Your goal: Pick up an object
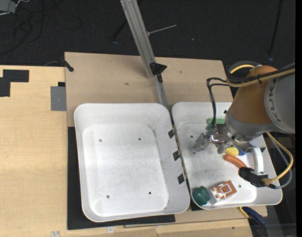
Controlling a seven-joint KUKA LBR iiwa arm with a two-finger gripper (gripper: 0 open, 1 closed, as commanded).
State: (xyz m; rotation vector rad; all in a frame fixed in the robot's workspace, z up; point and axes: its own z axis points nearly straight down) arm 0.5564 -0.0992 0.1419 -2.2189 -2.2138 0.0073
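Note:
My gripper (202,143) hangs low over the middle of the right bin (190,113), reaching in from the right, with bare bin floor under its tip. A small green object (210,122) lies just behind it. An orange object (234,159) and a yellow piece (231,152) lie just to the gripper's right, partly under the wrist. At the bin's front edge sit a dark green round object (201,196) and an orange and white packet (224,190).
The left bin (82,113) adjoins the right one along a shared rim with black clips (176,155). A slanted metal rail (141,38) rises behind the bins. The bench's wooden top surrounds both bins.

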